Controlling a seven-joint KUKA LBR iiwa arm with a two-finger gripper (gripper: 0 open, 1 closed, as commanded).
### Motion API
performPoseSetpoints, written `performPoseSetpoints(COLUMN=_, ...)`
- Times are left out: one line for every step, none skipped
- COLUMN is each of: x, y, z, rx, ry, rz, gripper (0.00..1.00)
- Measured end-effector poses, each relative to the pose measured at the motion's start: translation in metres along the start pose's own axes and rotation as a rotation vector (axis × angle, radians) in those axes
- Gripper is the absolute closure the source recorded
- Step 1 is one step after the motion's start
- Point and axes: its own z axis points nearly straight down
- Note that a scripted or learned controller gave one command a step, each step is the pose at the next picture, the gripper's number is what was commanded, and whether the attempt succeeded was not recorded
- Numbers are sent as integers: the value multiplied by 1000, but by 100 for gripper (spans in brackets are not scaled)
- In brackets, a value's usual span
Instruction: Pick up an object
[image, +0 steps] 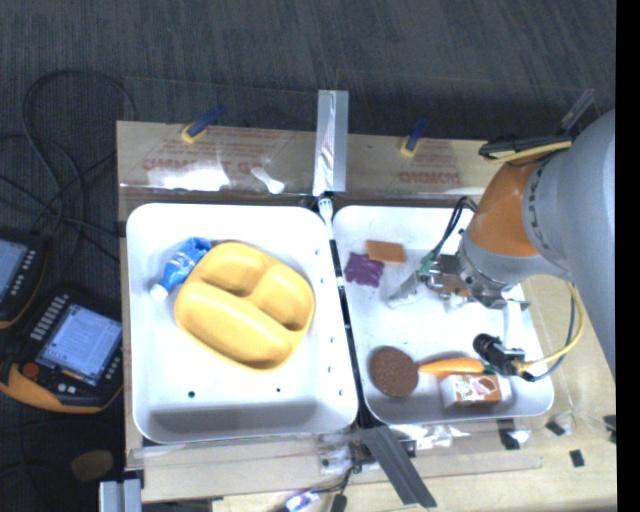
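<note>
In the right bin (545, 400) lie a purple object (363, 269), a small orange block (385, 251), a brown round disc (395, 371), an orange carrot-shaped piece (452, 366) and a small carton (472, 390). My gripper (408, 290) hangs low over the middle of this bin, just right of the purple object and below the orange block. It is reached in from the right under the orange wrist band (500, 228). Nothing visibly hangs from it.
The left bin (160, 400) holds a large yellow bun-shaped object (245, 303) and a blue crumpled item (180, 262) at its upper left. A black cable end (490, 348) dangles near the carrot piece. A divider wall (340, 300) separates the bins.
</note>
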Motion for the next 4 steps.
performPoseSetpoints(x=0, y=1, z=-6, rx=5, ry=0, rz=-2, gripper=100)
performPoseSetpoints(x=0, y=0, z=-6, rx=5, ry=0, rz=-2, gripper=0)
performPoseSetpoints(x=-31, y=-12, z=-23, rx=19, ry=-8, rz=380, gripper=0)
performPoseSetpoints(x=-31, y=-12, z=-27, rx=28, ry=-11, rz=375, gripper=100)
